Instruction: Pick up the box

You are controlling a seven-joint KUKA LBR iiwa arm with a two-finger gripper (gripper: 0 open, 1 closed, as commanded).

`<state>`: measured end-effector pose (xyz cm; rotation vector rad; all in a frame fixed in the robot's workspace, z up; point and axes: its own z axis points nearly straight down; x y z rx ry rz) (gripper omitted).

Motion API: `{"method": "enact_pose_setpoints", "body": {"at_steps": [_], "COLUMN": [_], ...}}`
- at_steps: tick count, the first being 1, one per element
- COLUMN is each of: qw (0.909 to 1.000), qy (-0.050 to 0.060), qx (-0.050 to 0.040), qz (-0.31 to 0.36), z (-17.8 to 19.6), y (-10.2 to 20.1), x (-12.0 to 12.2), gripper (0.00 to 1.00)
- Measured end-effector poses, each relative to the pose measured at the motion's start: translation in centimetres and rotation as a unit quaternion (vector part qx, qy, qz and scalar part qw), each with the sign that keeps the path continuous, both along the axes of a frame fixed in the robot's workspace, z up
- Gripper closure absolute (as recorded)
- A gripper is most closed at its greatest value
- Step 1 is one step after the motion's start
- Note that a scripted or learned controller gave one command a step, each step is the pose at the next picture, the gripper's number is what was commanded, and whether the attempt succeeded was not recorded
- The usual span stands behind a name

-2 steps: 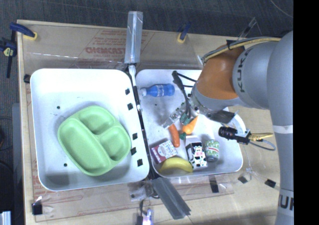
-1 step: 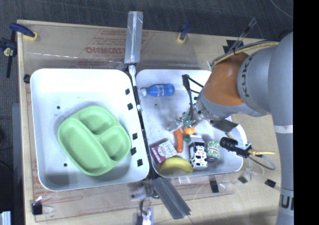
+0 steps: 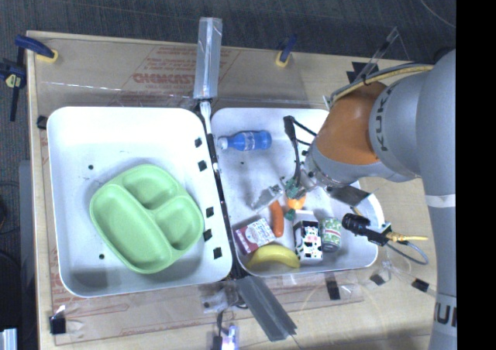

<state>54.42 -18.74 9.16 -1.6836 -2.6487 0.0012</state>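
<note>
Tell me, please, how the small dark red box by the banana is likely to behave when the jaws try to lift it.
The small dark red box looks like a flat-sided carton, so it should be fairly stiff and light, and unlikely to roll. It lies against the yellow banana and beside the orange carrot, so closing on it may nudge those. Its printed surface could be somewhat slippery.

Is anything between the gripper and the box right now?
Partly. The gripper hangs over the right bin, and the carrot lies between it and the dark red box. The banana touches the box's near side.
</note>
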Motion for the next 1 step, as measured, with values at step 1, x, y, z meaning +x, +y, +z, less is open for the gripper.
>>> {"method": "enact_pose_setpoints", "body": {"at_steps": [1], "qw": [0.9994], "qy": [-0.002], "qx": [-0.0009], "qz": [0.034], "z": [10.54], "y": [-2.3], "x": [-0.36], "gripper": [0.0]}}
